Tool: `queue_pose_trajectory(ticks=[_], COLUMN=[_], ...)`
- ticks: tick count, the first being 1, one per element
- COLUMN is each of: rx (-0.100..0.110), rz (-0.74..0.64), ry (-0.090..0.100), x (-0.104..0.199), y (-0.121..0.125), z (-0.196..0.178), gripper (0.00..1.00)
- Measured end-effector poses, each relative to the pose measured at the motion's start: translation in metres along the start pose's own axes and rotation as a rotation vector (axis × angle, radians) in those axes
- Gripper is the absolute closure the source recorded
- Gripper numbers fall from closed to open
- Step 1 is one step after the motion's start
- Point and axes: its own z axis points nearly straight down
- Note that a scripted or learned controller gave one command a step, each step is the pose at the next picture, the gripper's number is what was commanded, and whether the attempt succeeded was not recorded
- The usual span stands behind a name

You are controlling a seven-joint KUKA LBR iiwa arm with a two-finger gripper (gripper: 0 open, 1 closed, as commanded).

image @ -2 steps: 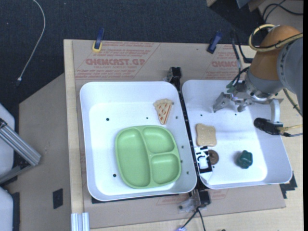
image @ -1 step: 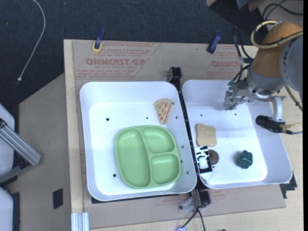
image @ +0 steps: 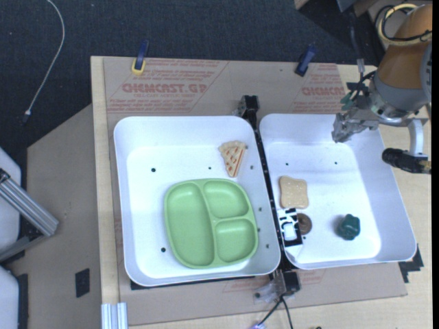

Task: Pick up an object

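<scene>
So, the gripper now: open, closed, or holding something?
Gripper: cannot be told from this view; it is above the right bin's far edge, with no object seen in it.

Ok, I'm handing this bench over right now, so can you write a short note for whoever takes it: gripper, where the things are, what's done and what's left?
Gripper: above the far right corner of the right bin, nothing seen between its fingers.
Right bin: toast slice near the left wall, brown round piece in front of it, green object further right.
Left bin: green divided plate, waffle wedge behind it.
Done: nothing picked yet.
Left: choose an object, descend, grasp, lift.
</scene>
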Motion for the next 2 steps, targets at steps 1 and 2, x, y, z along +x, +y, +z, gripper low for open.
queue_pose_trajectory(ticks=[1, 2], rx=[-0.001, 0.009], rz=[-0.001, 0.0], ry=[0.0, 0.002], x=[0.0, 0.0], y=[0.002, 0.002], z=[-0.054, -0.033], gripper=[1.0, 1.0])
